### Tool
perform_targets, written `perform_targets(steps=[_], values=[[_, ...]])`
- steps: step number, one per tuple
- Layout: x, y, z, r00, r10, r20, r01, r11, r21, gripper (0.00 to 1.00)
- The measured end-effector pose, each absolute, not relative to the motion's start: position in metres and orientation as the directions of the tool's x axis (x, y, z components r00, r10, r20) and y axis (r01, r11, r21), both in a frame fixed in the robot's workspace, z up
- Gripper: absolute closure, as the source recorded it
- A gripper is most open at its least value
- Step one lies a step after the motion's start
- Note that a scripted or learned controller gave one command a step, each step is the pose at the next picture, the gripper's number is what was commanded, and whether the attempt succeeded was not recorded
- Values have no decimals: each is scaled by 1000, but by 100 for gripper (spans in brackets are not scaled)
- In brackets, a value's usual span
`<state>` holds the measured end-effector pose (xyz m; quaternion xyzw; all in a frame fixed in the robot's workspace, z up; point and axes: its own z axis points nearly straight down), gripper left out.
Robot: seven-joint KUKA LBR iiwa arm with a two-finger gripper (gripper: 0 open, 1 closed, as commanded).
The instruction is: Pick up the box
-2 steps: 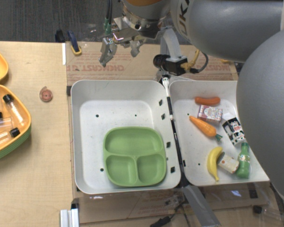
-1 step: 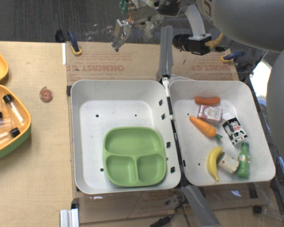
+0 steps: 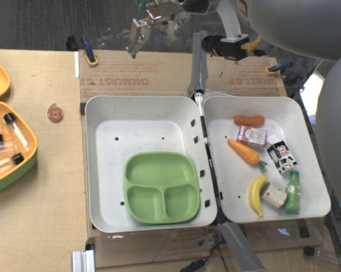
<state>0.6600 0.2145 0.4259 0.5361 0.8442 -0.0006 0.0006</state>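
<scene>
Box: small carton, pink/maroon w/ white panel, lying flat, slightly skewed, in upper-middle of right bin. Sausage just above it, near but apart; carrot just below-left, its thick end close to box's lower-left corner, contact unclear. Black-and-white carton to lower right, small gap between. Box's right side faces bare bin floor out to the right wall; left side has open floor to the divider between bins. Lower down: banana, a small pale block beside it, green bottle touching or nearly touching that block, near bin's right-front corner. Left bin holds a green 3-compartment plate toward its front; back half of floor bare. Gripper up at top of view, beyond back rim of left bin, over cardboard, well apart from box. Fingers hang down; can't tell if spread or closed, nothing seen between them. Far left on bench: yellow tray w/ vials.
</scene>
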Motion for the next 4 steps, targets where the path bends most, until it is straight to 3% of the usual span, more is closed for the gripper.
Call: perform_targets(steps=[1,2,3,4], values=[[661,213,434,-424,905,-3,905,424,-2,100],[660,163,441,-471,882,-2,882,471,-3,100],[659,80,432,-430,903,-2,903,430,-3,100],[660,14,441,-217,976,-2,976,217,-2,100]])
